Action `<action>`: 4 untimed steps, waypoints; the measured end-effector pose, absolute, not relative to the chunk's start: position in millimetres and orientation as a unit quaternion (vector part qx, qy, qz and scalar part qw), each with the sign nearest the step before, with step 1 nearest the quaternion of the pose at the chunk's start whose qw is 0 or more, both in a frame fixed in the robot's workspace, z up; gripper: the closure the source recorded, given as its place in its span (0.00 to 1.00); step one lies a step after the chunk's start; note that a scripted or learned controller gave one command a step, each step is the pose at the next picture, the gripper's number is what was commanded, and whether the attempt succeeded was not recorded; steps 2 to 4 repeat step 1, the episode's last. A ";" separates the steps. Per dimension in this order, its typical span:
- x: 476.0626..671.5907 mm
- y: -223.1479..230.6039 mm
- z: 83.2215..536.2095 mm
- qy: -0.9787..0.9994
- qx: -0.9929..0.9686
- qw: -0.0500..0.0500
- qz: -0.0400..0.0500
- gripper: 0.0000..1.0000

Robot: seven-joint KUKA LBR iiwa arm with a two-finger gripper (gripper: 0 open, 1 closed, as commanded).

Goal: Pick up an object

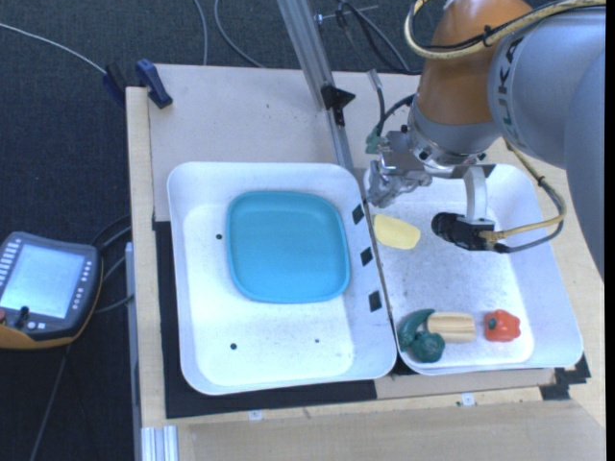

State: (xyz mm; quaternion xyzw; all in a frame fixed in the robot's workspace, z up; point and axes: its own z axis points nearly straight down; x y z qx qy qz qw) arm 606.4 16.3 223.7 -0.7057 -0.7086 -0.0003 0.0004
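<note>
Camera view from above has the grey arm's two-finger gripper (382, 192) hanging low at the far left corner of the right-hand shallow white bin (548, 257), just beyond a pale yellow, flattish plastic piece (396, 231); I cannot tell how it is set, and nothing shows in its grasp. Along that bin's near wall lie a dark green leafy toy (421, 335), a tan wooden cylinder (452, 327) touching it, and a red toy pepper (501, 326). Left of that bin, a blue square plate (288, 246) sits in the second white bin (192, 286).

Grey arm (562, 75), orange band (yellow cable)
</note>
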 end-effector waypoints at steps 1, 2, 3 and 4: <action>592.6 59.6 222.1 -0.708 -0.706 0.001 0.000 1.00; 592.6 59.6 222.1 -0.708 -0.706 0.001 0.000 1.00; 592.6 59.6 222.1 -0.708 -0.706 0.001 0.000 1.00; 592.6 59.6 222.1 -0.708 -0.706 0.001 0.000 1.00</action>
